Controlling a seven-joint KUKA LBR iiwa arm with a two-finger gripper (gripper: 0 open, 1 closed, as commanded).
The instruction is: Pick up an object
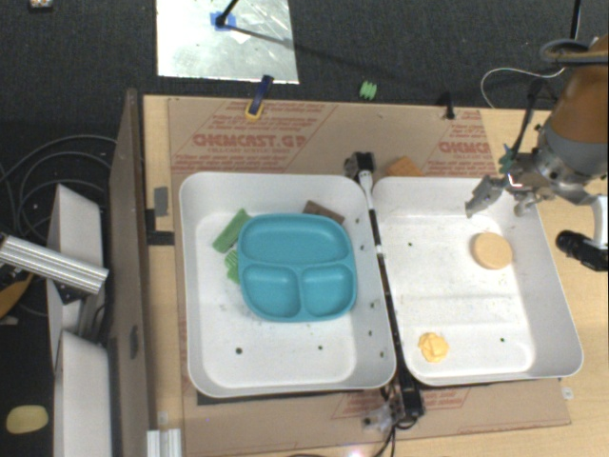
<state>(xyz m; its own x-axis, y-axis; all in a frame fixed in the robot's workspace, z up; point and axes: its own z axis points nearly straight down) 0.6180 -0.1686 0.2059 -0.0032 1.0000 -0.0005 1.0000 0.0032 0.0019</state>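
In the right bin [533, 350] a round tan disc [493, 251] lies near the far right side. A small yellow-orange lump [433, 347] rests close to that bin's front edge. My gripper [500, 198] hangs over the bin's far right part, just beyond the disc, with its fingers spread open and nothing between them. The left bin [205, 350] holds a blue divided tray [295, 267], with a green piece [230, 231] at its left and a brown piece [324, 211] behind it.
An orange item [403, 167] lies on the cardboard just beyond the bins. A black divider strip [378, 255] runs between the two bins. Cables [38, 174] and a metal bar [52, 265] sit off the bench's left side.
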